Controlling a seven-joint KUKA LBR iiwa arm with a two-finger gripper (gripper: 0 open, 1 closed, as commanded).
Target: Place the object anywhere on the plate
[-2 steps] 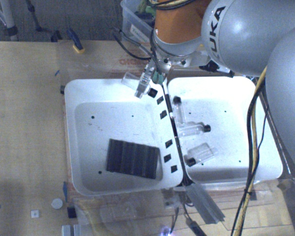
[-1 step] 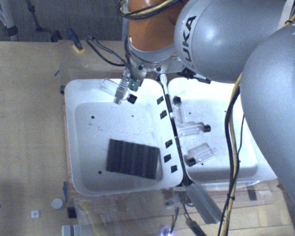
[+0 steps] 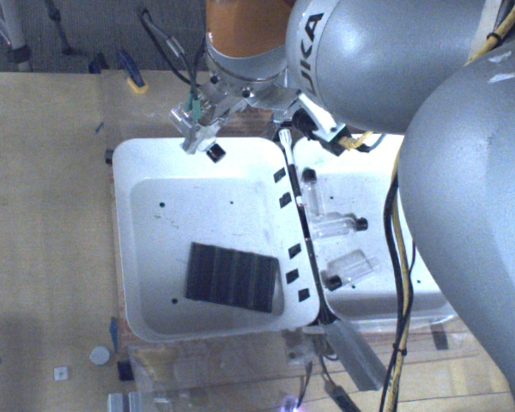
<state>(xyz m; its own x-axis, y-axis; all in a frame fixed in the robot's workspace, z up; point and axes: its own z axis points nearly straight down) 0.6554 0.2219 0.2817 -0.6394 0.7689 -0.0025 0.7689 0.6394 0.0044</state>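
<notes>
Nearest me, below the bins, I see bench clutter (image 3: 99, 355): small round and square bits, not part of the job.

Next, the left bin (image 3: 129, 230). A dark ribbed rectangular slab (image 3: 232, 278) lies flat on its floor toward the near side. I take this as the plate, though it looks more like a black tray or mat. Nothing sits on it, so the placing isn't done.

The right bin (image 3: 429, 294) is partly covered by the arm's big grey links. On its floor I make out three clear vials: one near vial (image 3: 350, 269) lying tilted, a middle vial (image 3: 336, 225) on its side, and a far vial (image 3: 310, 191) close to the divider. They're transparent with dark caps and hard to trace. I judge one of these is the object to move, but can't say which. All three are in the right bin, apart from the plate.

Farthest, the gripper (image 3: 199, 136) hangs over the far rim of the left bin, below the orange band (image 3: 240, 24). The fingers look spread with no item between them, so I call it released and carrying nothing, though the detail is small.

Progress as I judge it: nothing is grasped and nothing is on the plate. A pick from the right bin and a carry over the divider to the slab are both left.
</notes>
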